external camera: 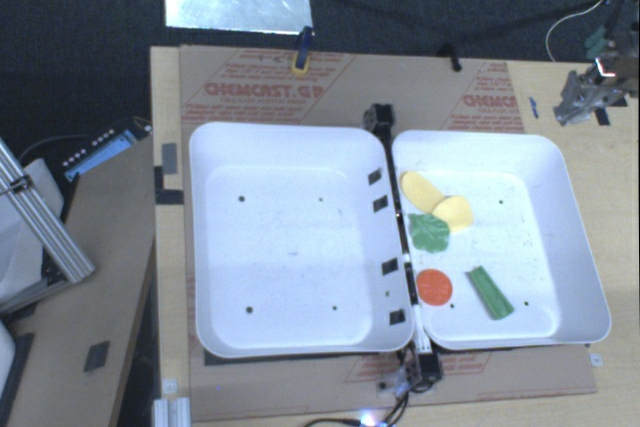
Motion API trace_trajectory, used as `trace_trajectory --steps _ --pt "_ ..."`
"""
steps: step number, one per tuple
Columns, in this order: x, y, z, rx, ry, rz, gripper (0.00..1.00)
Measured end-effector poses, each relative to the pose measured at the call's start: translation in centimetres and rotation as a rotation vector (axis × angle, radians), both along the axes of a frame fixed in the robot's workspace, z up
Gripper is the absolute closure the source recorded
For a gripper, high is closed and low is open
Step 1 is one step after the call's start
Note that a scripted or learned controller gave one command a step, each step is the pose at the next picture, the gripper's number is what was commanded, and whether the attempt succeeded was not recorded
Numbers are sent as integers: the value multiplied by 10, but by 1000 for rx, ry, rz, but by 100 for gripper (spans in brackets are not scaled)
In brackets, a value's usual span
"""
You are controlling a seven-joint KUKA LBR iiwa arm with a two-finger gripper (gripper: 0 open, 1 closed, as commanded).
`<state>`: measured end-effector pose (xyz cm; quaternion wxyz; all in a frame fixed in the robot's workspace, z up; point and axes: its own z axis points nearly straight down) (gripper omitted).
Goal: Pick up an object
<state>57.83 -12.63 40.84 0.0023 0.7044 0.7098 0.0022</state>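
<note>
Board lettering: "CHEMCAST GP" in red on brown sheet under both bins.
Right bin: two yellow pieces, green leaf, orange disc, green stick, near its left wall.
Claw: tabletop's far right corner; state cannot be told.

The table, a pale wooden surface, fills the middle of the frame, and a sheet of brown cardboard with red lettering lies flat on it. Two shallow white bins sit on the cardboard touching side by side, the left bin in the centre and the right bin toward the right edge. At the upper middle, a small yellow and blue clip rests on the cardboard's far edge.
</note>
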Motion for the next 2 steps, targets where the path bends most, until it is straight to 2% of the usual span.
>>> trace_trajectory --steps 1,2 --pt "-57 20 -82 2 14 -7 100" --pt "-21 -19 8 -5 -7 -8 100"
